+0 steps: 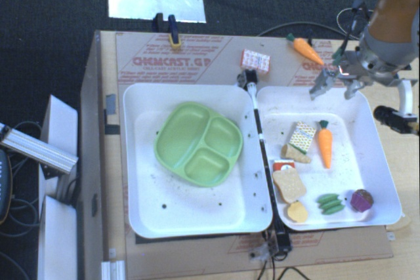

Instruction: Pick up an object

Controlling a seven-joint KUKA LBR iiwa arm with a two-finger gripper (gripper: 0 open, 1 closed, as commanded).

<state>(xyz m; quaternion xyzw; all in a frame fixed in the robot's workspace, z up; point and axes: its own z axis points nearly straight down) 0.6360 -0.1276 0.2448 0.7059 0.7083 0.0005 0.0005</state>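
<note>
Robotics lab. Signs: grey-and-orange industrial arm (394, 16) over bench (190, 59) covered in protective-film sheet, two white bins (141, 206) clamped side by side, toy plastic food as test props, loose cables (20, 220), dark carpet (46, 16), aluminium framing (36, 149).

Grey arm (394, 42) with wide orange band above wrist, silver-grey wrist housing, black cables looping on its far-left side, small grey two-finger gripper (336, 87) below.

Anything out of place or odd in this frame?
Yes: one carrot lies outside the bins on the board behind the right bin, and a small red-and-white box sits there too. The other toy foods are inside that bin.
</note>
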